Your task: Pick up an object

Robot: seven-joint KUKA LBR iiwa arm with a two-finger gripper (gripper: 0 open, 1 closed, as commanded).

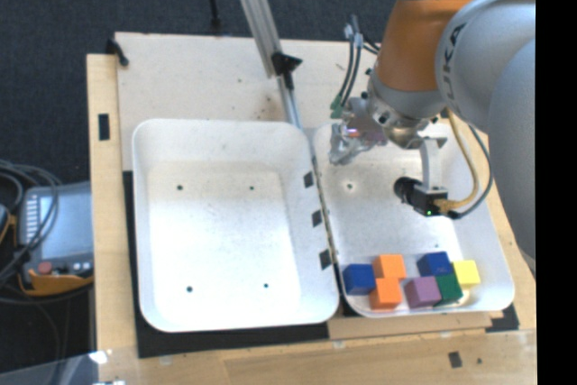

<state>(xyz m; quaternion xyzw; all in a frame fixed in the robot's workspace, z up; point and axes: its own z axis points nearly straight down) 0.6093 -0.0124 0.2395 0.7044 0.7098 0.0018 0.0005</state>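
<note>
Several coloured blocks lie along the near edge of the right bin [469, 234]: a blue block [359, 278], an orange block [389, 280], a purple block [421, 292], a green block [449, 288], a second blue block [435, 264] and a yellow block [467, 273]. My gripper [345, 144] hangs over the far left corner of the right bin, well away from the blocks. Nothing shows between its fingers.
The left bin [153, 221] sits beside the right one, their rims meeting at the centre. A slanted metal rail [257, 13] rises behind the bins. A black fitting with cable [422, 194] hangs from the arm over the right bin.
</note>
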